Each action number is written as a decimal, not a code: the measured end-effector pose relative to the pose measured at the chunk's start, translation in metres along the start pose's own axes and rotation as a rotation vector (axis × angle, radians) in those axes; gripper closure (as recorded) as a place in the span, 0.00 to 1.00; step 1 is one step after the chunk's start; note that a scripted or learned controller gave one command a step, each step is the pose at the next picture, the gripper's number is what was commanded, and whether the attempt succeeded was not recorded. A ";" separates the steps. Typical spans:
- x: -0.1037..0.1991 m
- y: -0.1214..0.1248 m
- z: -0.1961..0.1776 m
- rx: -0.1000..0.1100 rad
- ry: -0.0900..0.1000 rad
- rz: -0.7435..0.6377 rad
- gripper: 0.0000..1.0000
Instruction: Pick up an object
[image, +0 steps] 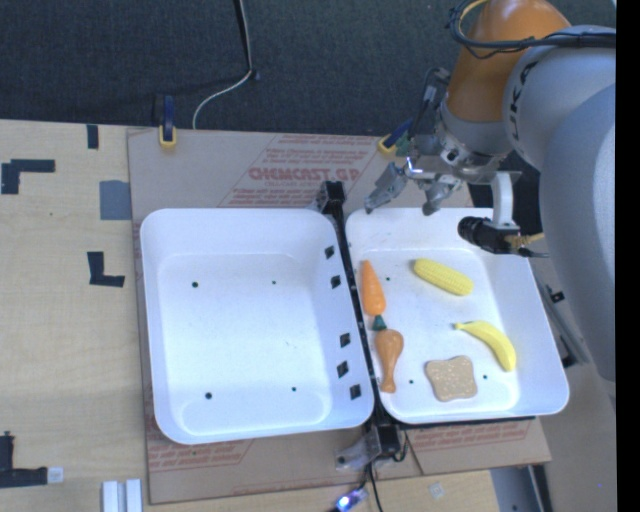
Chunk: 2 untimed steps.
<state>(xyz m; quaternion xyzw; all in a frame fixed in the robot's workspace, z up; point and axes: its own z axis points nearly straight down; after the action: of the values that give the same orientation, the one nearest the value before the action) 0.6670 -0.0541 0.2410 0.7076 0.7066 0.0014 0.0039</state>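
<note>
— Gripper (404, 194) first: where does it sit?

— Above the far rim of the right bin (520, 395), near that bin's far left corner. Its two fingers (378, 196) are spread apart with nothing between them. The grey arm (560, 90) reaches in from the right, and its orange band (495, 50) sits just above the wrist.

— Contents of that bin?

— Five food pieces, all lying flat on the white floor. A carrot (371, 288) lies along the left wall, and a chicken drumstick (388, 357) lies just nearer the camera than the carrot, almost touching its green end. An ear of corn (442, 277) rests in the middle of the far half. A banana (491, 343) lies toward the right side, and a slice of bread (451, 378) sits near the front rim, just beside the banana's lower end.

— How close is the gripper to any of them?

— Apart from all of them. Carrot and corn are the nearest; neither touches the fingers.

— And the other side?

— The left bin (160, 330) stands against the right one, black clips along the shared edge. Both rest on a cardboard sheet (270, 175) on the wooden bench (60, 330).
</note>
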 end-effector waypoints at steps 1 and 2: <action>0.003 -0.003 -0.007 0.009 0.000 -0.003 1.00; -0.022 -0.022 -0.106 0.001 0.002 -0.002 1.00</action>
<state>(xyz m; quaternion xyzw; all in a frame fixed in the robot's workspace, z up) 0.6439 -0.0758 0.3467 0.7070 0.7072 0.0019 0.0029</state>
